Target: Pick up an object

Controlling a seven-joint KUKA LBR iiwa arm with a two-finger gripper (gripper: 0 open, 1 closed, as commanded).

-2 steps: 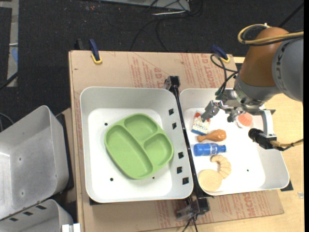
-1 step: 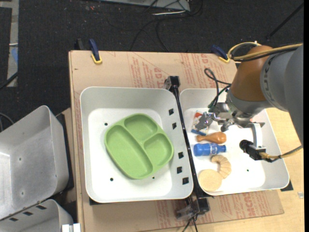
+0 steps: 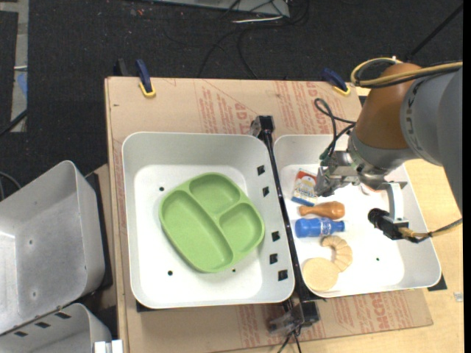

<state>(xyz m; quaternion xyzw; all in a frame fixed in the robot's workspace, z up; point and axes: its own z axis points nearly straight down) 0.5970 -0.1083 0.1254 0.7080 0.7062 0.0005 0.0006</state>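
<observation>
Camera view puts the end effector (image 3: 328, 180) low in the right white plastic bin (image 3: 419, 267), over a red-and-white packet (image 3: 304, 184); its opening cannot be told. Below the packet lie an orange drumstick toy (image 3: 324, 210) and blue bottle (image 3: 318, 228). Nothing looks lifted yet.

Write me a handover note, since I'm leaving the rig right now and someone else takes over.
End effector: low in the right bin, over a red-and-white packet; grip state unclear.
Things: drumstick, blue bottle, croissant and round cracker lie in the right bin. Green tray sits in the left bin.
Done: nothing visibly lifted.
Left: grasp an item and raise it.
</observation>
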